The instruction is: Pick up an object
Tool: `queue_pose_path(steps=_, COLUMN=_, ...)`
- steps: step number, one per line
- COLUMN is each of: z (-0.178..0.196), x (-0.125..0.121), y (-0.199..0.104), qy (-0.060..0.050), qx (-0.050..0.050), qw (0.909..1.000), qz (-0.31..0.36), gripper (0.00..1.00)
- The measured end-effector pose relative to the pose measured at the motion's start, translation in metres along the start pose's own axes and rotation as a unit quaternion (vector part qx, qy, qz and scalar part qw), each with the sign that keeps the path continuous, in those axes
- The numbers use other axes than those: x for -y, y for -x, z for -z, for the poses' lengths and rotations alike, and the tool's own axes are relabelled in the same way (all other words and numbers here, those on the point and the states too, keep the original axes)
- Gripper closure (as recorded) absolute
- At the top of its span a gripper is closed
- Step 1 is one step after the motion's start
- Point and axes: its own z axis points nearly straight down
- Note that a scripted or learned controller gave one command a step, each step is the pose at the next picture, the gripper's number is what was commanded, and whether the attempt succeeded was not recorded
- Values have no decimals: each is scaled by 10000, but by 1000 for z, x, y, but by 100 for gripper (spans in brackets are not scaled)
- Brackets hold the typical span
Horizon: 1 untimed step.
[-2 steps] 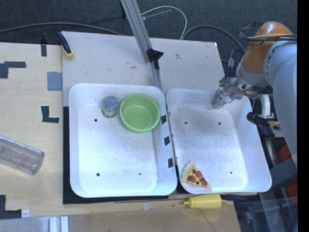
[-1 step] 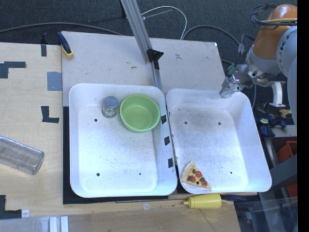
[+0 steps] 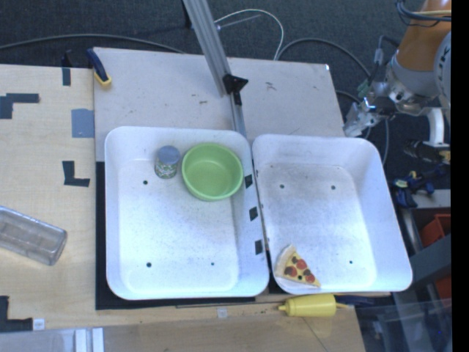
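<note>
Both white bins (image 3: 117, 218) appear to be smooth plastic, dulled by dark speckling. The green bowl (image 3: 212, 171) inside the left bin looks like matt plastic. Left of that bin, the counter (image 3: 37, 174) shows pale wood grain and a clear, glossy plastic container (image 3: 29, 235).

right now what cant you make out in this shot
- Pincer: small and blurred against cables in the camera view; whether it is open or shut is unclear.
- Arm: cut off by the right edge.
- Small jar: contents too small to tell.
- Clear container: cut off by the left edge.
- Yellow bottle: only part visible past the right bin.
</note>
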Motion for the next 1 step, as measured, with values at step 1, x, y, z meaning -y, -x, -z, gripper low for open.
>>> queue_pose_path(steps=1, z=53, x=-1, y=0, qy=3, qx=1, qw=10000, qz=2, gripper=100)
